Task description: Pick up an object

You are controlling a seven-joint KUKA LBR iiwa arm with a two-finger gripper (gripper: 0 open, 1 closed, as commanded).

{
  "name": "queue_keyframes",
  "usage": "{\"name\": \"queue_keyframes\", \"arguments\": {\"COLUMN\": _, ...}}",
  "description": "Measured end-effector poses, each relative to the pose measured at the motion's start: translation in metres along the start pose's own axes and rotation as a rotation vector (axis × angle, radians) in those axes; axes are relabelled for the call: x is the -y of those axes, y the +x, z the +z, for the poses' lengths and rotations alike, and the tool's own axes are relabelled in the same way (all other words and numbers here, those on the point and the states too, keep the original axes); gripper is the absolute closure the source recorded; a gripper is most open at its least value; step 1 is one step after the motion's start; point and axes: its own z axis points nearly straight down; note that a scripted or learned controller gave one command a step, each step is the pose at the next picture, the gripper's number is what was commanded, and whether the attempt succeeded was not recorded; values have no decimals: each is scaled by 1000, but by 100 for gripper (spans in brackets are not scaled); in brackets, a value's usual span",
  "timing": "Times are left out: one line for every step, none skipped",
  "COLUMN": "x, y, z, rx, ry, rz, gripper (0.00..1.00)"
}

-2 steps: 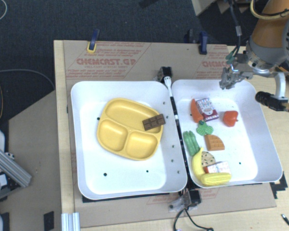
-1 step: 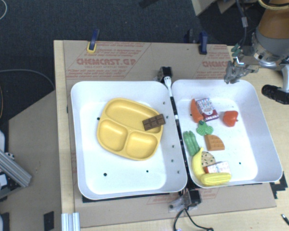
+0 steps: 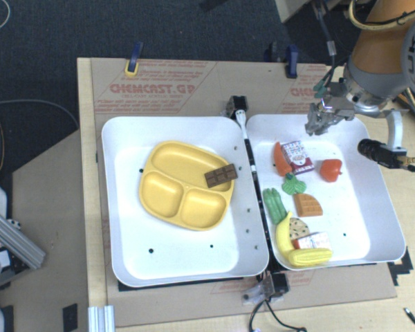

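My gripper [image 3: 319, 124] hangs over the far edge of the right bin [image 3: 384, 213], its fingers pointing down with nothing between them. In that bin lie a red-and-white packet [image 3: 295, 155], a red pepper [image 3: 330, 169], a green broccoli piece [image 3: 293, 184], a brown waffle slice [image 3: 308, 205], a green pickle [image 3: 274, 204], a yellow banana [image 3: 290, 246] and a small boxed item [image 3: 311, 241]. The packet is the nearest thing, a little in front and to the left of the gripper.
The left bin [image 3: 124, 206] holds a yellow divided plate [image 3: 183, 185] with a brown chocolate bar [image 3: 220, 176] on its right rim. A black divider strip [image 3: 250, 164] runs between the bins. Clamps [image 3: 133, 59] stand at the far edge of the board.
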Motion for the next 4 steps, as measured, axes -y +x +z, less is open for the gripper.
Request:
{"name": "queue_keyframes", "arguments": {"x": 41, "y": 41, "z": -6, "rx": 0, "ry": 1, "rz": 0, "gripper": 100}}
{"name": "queue_keyframes", "arguments": {"x": 73, "y": 80, "z": 2, "rx": -1, "ry": 2, "rz": 0, "gripper": 100}}
{"name": "queue_keyframes", "arguments": {"x": 103, "y": 116, "z": 1, "rx": -1, "ry": 2, "rz": 0, "gripper": 100}}
{"name": "queue_keyframes", "arguments": {"x": 132, "y": 161, "z": -9, "rx": -1, "ry": 2, "rz": -2, "gripper": 100}}
